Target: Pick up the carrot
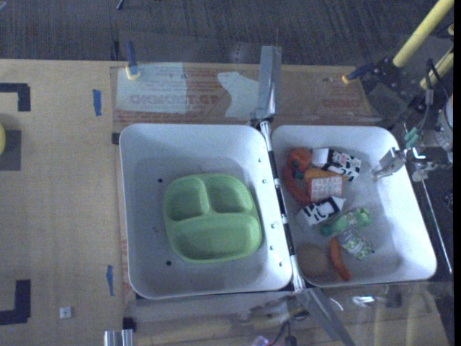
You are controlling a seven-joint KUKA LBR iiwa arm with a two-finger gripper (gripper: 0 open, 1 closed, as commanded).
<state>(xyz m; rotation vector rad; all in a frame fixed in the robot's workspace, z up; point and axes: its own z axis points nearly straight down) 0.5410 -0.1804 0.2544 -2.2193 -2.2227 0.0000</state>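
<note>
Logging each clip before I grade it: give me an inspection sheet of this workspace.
Surface: wooden bench bearing left bin and right bin, with blue tape marks.
Job's things: carrot lies near the right bin's front wall, untouched.
Clutter: green divided plate in left bin; black-and-white cartons, orange box, clear bottle with green cap around the carrot.
Grippers: gripper above right bin's far right edge, apart from carrot.
Cables: nothing seen.
Surroundings: dark carpet, yellow pole.

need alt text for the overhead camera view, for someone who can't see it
The carrot lies near the front of the right bin, among small cartons and a bottle, while the end effector hangs over that bin's far right edge. The left bin holds a green divided plate.
</note>
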